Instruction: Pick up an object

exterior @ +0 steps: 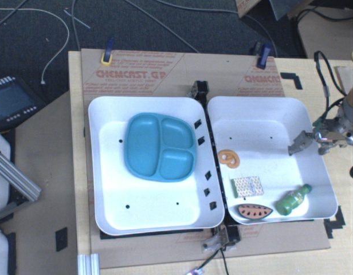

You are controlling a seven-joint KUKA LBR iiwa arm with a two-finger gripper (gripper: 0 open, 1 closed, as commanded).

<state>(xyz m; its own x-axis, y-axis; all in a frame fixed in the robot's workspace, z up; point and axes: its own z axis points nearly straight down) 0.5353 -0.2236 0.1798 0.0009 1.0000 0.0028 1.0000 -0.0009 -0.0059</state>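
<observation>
Fingers (305,142) over right bin's (262,110) edge

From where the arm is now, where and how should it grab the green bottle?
Probably across the green bottle's wider body, coming straight down from above. It lies on its side, cap toward the upper right, close to the right bin's front wall, so set the fingers across its long axis.
</observation>
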